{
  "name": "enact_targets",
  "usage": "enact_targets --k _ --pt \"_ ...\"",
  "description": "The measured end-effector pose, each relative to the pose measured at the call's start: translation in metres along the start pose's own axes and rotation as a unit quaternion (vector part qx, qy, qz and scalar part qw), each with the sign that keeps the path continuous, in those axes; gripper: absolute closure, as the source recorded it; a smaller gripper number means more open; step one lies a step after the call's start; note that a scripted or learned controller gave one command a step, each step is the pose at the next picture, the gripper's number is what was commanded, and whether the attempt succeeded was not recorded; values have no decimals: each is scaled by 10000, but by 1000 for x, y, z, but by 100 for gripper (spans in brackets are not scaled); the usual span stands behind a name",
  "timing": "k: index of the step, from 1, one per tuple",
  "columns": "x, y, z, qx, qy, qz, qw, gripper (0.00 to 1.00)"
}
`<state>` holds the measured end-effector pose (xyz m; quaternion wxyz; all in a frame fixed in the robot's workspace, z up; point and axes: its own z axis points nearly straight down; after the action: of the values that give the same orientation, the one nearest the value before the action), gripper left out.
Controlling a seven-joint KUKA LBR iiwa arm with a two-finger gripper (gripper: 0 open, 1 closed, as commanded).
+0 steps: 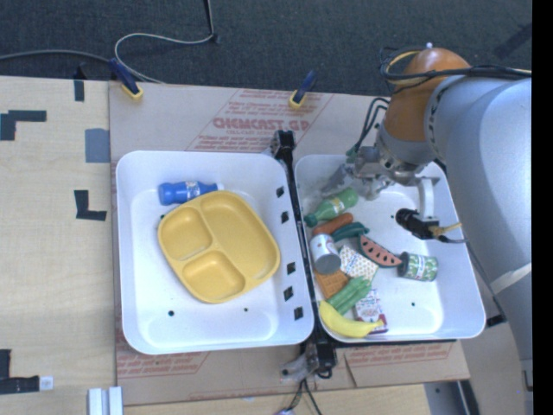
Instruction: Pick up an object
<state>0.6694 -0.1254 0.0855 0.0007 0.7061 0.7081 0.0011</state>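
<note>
My gripper (pixel 346 178) hangs over the back left part of the right bin (pixel 458 309), just above a green bottle (pixel 333 206). In front of the bottle lie an orange carrot (pixel 333 224), a green pepper (pixel 349 233), a silver can (pixel 324 252), a watermelon slice (pixel 381 252) and a green can (pixel 420 267). Near the front edge lie a cucumber (pixel 348 293), a printed packet (pixel 371 305) and a banana (pixel 347 323). Nothing is seen lifted off the bin floor.
The left bin (pixel 138 318) holds a yellow divided plate (pixel 218 245) and a blue bottle (pixel 185 192) at its back. A black divider (pixel 294 232) runs between the bins. The arm's grey body covers the right bin's far right side.
</note>
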Motion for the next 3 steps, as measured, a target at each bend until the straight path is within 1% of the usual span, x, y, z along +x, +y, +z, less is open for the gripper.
enact_targets --k 1,2,3 --pt "-1 0 -10 0 -15 -8 10000 100" --pt "-1 0 -10 3 -17 -8 10000 0" --pt "0 0 -20 -1 -17 -14 10000 100"
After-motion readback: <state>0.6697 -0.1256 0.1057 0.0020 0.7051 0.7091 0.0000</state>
